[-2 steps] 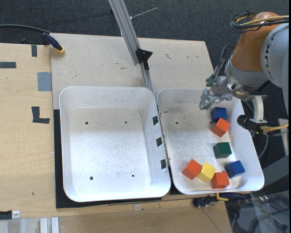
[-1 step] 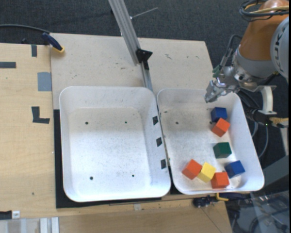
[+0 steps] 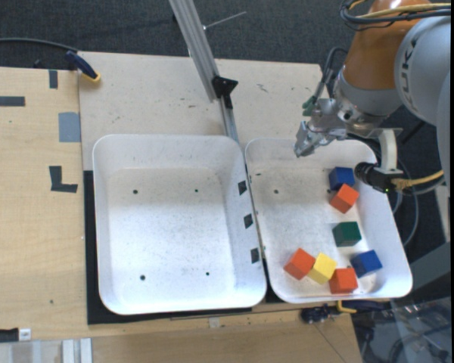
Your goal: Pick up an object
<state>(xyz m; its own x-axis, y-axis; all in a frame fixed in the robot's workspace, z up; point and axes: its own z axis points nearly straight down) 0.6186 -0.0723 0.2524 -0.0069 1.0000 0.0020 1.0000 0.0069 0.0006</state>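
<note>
Nearest the camera, along the right bin's (image 3: 261, 203) front edge, three blocks sit bunched together: an orange block (image 3: 299, 264), a yellow block (image 3: 323, 267) touching it on its right, and a second orange block (image 3: 343, 280) against the yellow one, close to the front right corner. Just beyond that cluster, by the bin's right wall, lies a blue block (image 3: 367, 262). A little further back, apart from the others, a green block (image 3: 347, 233) rests nearer the right wall than the middle. Further still, a third orange block (image 3: 345, 197) sits tilted on the floor, and a second blue block (image 3: 341, 177) touches it from behind, toward the bin's back right corner.

The left bin (image 3: 106, 157) stands side by side with the right one, their inner walls touching along the centre.

At the far end, the gripper (image 3: 306, 144) hangs over the right bin's back edge, left of the rear blue block and well apart from every block. Its tip points down and to the left. Whether its fingers are spread or closed cannot be told from this angle, and nothing can be seen between them. Behind it rises the grey arm with its orange band (image 3: 382, 29).
</note>
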